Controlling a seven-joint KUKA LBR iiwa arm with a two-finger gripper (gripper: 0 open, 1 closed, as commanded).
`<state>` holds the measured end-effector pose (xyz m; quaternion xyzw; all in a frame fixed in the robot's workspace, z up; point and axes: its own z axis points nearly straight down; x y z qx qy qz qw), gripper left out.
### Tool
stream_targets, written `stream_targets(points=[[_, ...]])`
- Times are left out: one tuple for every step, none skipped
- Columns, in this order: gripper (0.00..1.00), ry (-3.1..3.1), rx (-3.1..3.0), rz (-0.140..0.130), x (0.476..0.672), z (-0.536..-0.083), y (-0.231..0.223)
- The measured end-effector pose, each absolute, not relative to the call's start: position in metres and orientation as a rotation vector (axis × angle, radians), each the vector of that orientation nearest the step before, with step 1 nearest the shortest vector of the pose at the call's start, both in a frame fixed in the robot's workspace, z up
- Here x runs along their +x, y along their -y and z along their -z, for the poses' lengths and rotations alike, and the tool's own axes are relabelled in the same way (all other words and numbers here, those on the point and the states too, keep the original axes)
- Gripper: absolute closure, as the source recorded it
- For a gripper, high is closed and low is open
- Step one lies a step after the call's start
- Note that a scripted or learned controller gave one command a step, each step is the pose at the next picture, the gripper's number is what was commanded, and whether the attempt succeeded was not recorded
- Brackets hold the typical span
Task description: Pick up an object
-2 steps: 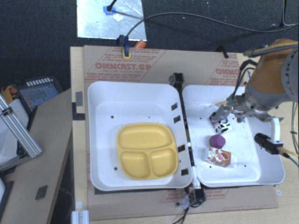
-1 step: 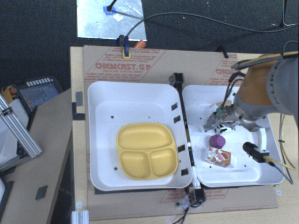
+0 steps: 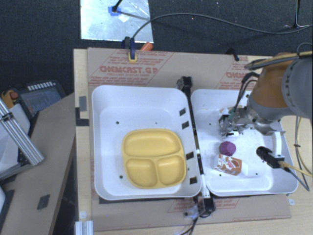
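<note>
**Camera view**

- Bench (image 3: 80, 89): carries a cardboard sheet (image 3: 146, 65) with red lettering; two white bins sit on it side by side.
- Left bin (image 3: 105, 102): holds one yellow divided tray (image 3: 154, 158), lying flat, towards the near side.
- Right bin (image 3: 208, 102): holds two loose candidates for the pick.
  - Small purple object (image 3: 227, 147), rounded, near the bin's middle.
  - Orange-and-white packet (image 3: 230, 165), lying flat just on the near side of the purple object. The two are touching or very nearly so.
- Arm (image 3: 279, 89): grey with an orange band, reaching in from the right over the right bin.
- Gripper (image 3: 229, 126): low in the right bin, just on the far side of the purple object. Nothing can be seen in its hold. Whether it is open or closed cannot be told at this slant.

**Hazards, as judged**

- The gripper appears offset from the purple object towards the far wall. Closing where it stands would likely catch nothing.
- The purple object looks rounded, so a glancing touch could roll it away.
- The two items are crowded together. A grasp at either may shove the other or pinch both loosely, and the load could drop on lifting.
- The packet lies flat against the bin floor and offers little edge to grip.
</note>
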<state>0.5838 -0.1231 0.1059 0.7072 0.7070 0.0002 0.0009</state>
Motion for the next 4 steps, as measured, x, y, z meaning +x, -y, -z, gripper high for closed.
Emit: stream_targets(points=[[1.0, -2.223, 2.212, -0.007, 0.584, -0.163, 0.113], [1.0, -2.223, 2.213, -0.005, 0.583, -0.207, 0.11], [1.0, -2.222, 2.212, -0.007, 0.584, -0.262, 0.111], [1.0, -2.231, 2.213, -0.001, 0.572, -0.247, 0.06]])
